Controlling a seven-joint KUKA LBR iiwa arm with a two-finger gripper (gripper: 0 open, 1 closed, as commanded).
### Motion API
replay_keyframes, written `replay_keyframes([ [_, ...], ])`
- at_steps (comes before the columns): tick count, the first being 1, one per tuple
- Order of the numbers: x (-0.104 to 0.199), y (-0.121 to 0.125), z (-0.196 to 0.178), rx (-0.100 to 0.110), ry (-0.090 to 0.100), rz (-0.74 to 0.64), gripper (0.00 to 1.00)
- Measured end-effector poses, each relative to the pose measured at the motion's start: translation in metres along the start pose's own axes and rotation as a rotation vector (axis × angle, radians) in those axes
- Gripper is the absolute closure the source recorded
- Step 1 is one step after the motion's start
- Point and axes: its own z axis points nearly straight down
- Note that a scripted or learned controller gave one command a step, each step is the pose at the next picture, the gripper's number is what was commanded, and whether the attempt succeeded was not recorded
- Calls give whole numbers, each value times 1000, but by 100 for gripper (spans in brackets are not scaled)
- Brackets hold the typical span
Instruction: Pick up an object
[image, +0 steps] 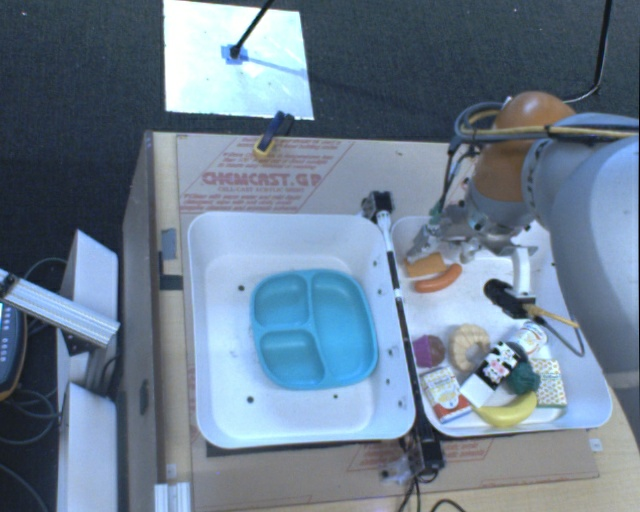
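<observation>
**Item:** sausage (438, 281) — orange-red, short, rounded at both ends, probably a toy.
**Location:** right bin (465, 305), toward 11 o'clock of its floor, lying flat. A tan bun (424, 264) touches it at its 11 o'clock.
**Gripper:** gripper (432, 243) hangs just above, at 12 o'clock from the sausage. Whether it is released or clenched cannot be told, and nothing can be seen in its grasp.
**Handling (judged):** likely light, hollow plastic that is smooth and a little slippery. Its round section may roll or squirt out under an off-centre squeeze. Not fragile.
**Hold:** across the middle of its length, closing on the two long sides. The bun crowds the upper side, so the side toward 5 o'clock gives freer entry.
**Neighbours:** a cookie (468, 345) and a purple lump (429, 350) sit at 6 o'clock, well apart from the sausage. A banana (506, 411) lies farther off, at the bin's 6 o'clock edge.
**Other:** left bin (225, 300) holds a blue plate (312, 330) — not part of this pick.
</observation>
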Motion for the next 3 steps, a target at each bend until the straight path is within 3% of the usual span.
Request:
replay_keyframes([
  [2, -8, -22, -1, -2, -1, 1, 0],
  [3, -8, -21, -13, -3, -1, -1, 100],
])
